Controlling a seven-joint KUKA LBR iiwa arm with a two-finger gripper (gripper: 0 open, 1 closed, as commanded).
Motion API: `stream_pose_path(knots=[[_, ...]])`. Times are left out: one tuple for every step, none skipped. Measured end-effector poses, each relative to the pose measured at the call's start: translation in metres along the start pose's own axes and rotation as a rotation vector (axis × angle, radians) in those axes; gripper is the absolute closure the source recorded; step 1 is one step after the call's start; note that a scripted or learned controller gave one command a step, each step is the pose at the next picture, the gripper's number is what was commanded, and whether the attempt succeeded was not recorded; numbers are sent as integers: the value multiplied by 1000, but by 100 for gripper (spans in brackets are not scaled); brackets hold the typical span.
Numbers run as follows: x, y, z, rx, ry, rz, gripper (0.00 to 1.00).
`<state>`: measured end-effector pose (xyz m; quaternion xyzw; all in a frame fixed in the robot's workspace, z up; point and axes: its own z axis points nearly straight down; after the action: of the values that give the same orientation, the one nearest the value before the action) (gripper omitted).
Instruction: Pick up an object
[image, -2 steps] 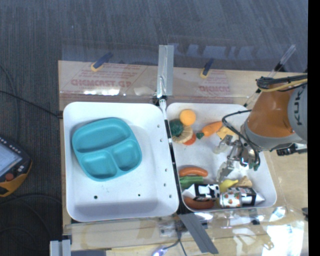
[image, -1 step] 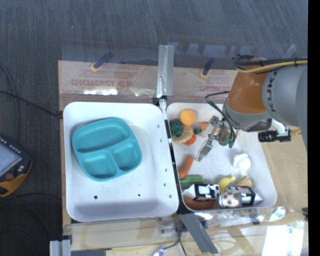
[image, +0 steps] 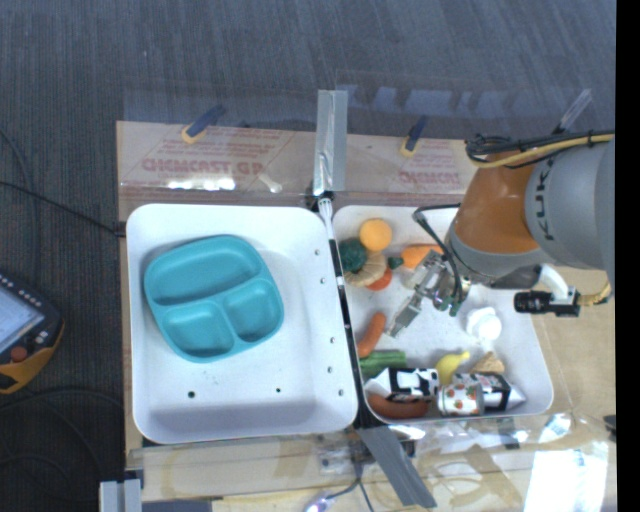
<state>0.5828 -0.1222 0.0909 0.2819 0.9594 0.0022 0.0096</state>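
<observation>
Camera view — gripper (image: 412, 312) hung low in the right bin (image: 530, 345), fingers slightly apart with nothing between them, tips just above the carrot (image: 371, 333). Left bin (image: 300, 400) held a teal tray (image: 212, 295). Pick judged not yet made; closing and lifting remained.

Left bin (image: 170, 400): holds a teal divided plate (image: 212, 295) at centre-left of the frame.
Right bin (image: 535, 375): crowded with toy foods, among them an orange ball (image: 376, 234) and a carrot (image: 371, 334).
Gripper (image: 408, 318): over the right bin, near the carrot, nothing visibly between its fingers.
</observation>
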Motion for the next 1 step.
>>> stream_pose_path(knots=[[31, 2, -1, 2, -3, 76, 0]])
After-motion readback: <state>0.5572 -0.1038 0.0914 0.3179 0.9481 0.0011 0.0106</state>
